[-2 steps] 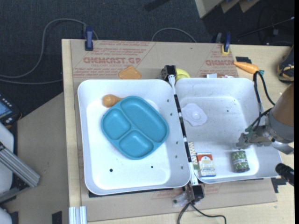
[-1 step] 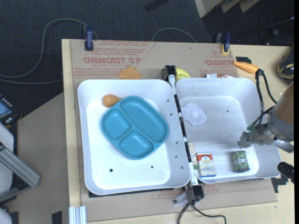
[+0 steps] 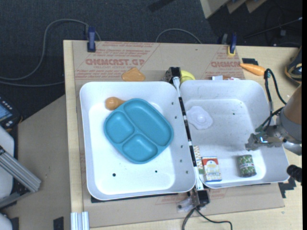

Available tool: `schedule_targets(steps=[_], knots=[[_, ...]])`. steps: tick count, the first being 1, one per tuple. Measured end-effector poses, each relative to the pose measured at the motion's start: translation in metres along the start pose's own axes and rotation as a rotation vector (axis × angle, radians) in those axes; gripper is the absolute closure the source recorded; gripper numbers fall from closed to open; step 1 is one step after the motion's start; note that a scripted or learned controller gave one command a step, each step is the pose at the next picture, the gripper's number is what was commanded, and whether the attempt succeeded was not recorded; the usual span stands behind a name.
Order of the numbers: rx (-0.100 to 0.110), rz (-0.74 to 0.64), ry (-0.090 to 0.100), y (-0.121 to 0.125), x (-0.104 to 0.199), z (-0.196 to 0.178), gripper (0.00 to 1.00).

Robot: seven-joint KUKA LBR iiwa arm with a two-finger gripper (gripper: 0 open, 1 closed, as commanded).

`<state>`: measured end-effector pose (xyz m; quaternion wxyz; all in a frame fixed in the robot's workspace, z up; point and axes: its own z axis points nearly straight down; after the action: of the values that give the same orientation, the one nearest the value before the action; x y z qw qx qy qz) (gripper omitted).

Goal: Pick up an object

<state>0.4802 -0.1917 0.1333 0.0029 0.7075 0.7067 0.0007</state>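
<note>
Over the far right side of the right bin (image 3: 225, 91), the gripper (image 3: 260, 139) hangs low above the white floor, with the grey arm (image 3: 293, 123) entering from the view's right edge. Its tip is small and dark against the bin, and I cannot tell whether it is open or closed; nothing can be seen held in it.

Just below the gripper in the view, and slightly to its left, a small green packet (image 3: 246, 166) lies on the bin floor, apart from the tool. Further left of the gripper, along the same lower stretch of the bin, a small carton (image 3: 211, 169) with red and white print rests close to the wall shared with the other bin. Up and to the left of the gripper, well apart from it, a clear plastic lid (image 3: 199, 118) lies flat on the floor.

Far to the gripper's left, beyond the dividing wall, the left bin (image 3: 96, 176) holds a blue divided plate (image 3: 138, 135), and an orange-brown lump (image 3: 113, 102) sits touching the plate's upper left rim.

Beyond both bins, away from the gripper toward the top of the view, an orange piece (image 3: 133, 74), a yellow item (image 3: 187, 75) and a carrot-like object (image 3: 253, 69) lie on the board (image 3: 76, 128), which two blue clamps (image 3: 90, 39) grip at its top edge.
</note>
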Motion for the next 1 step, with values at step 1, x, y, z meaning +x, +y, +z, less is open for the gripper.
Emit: schedule_targets(steps=[1], knots=[[-0.002, 0.001, -0.001, 0.0005, -0.0001, -0.0098, 1.0]])
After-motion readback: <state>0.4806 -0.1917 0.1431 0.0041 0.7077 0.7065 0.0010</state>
